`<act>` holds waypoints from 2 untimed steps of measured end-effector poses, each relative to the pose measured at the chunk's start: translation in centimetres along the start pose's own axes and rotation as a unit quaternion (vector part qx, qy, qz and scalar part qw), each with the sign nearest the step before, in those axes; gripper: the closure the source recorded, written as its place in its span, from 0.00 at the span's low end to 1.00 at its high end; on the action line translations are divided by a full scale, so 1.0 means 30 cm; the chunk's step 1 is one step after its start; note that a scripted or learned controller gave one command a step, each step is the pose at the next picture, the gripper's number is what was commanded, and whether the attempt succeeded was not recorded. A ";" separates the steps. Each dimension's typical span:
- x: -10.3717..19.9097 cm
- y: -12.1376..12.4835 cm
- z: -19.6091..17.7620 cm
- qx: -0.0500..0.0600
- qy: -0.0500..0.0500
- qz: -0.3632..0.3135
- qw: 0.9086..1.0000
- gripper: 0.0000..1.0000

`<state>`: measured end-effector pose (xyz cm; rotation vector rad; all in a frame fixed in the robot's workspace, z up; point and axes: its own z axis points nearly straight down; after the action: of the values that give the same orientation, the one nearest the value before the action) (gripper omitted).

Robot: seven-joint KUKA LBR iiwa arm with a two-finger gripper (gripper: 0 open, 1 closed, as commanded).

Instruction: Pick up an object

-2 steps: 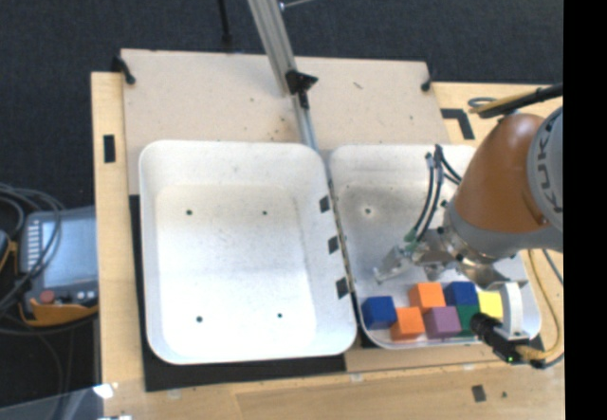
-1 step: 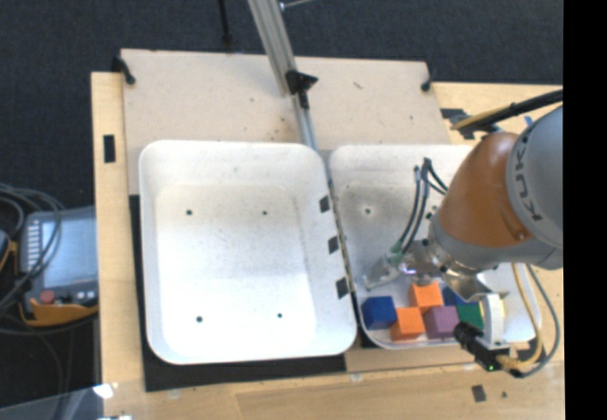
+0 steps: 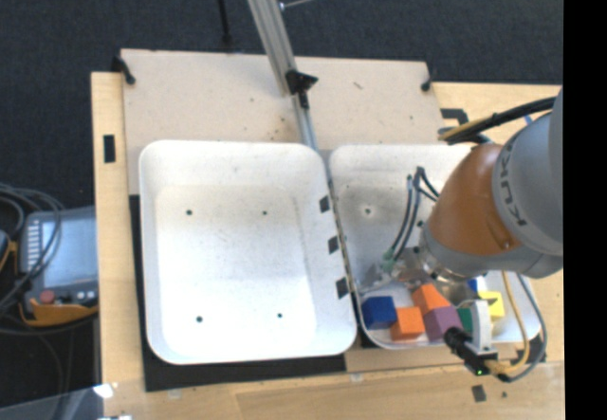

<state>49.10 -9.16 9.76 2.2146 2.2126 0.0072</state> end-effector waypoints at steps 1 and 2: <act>-0.003 0.005 -0.039 -0.003 0.000 0.005 1.000 1.00; -0.013 0.013 -0.182 0.003 0.002 -0.003 1.000 1.00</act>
<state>49.43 -9.52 15.23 2.2136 2.2227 0.0047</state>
